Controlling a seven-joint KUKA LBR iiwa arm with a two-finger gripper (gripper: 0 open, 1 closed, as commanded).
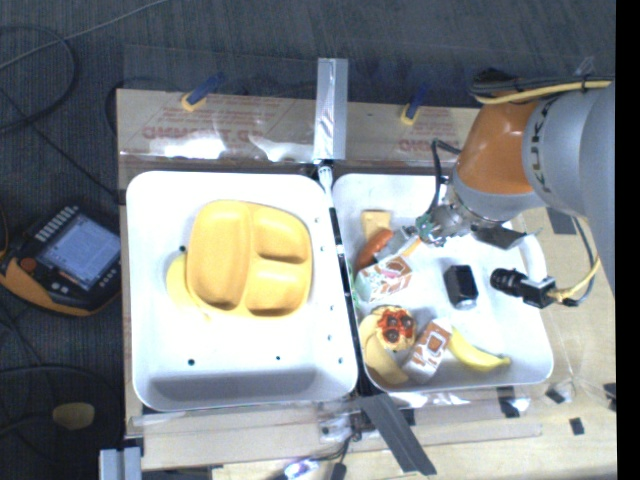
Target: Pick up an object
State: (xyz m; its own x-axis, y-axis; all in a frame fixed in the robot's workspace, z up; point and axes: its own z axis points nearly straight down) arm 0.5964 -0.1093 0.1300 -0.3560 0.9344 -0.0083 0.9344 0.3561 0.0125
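Arm reaches in from the right, orange wrist band over the right bin's [540, 363] upper right part. Gripper [432, 228] sits low in the upper middle of that bin; whether it is open or closed, or has hold of anything, cannot be told from this angle. Objects crowd the bin's left side against the divider: tan block [376, 221], orange piece [374, 243], small carton [385, 278] just left of the gripper. Black box [461, 285] lies alone mid-bin with bare floor around it. Banana [478, 353], second carton [430, 349] and a round red-topped item [394, 326] lie near the front edge. Left bin [150, 368] carries a yellow sectioned tray [247, 258], with open floor along its front and left walls.
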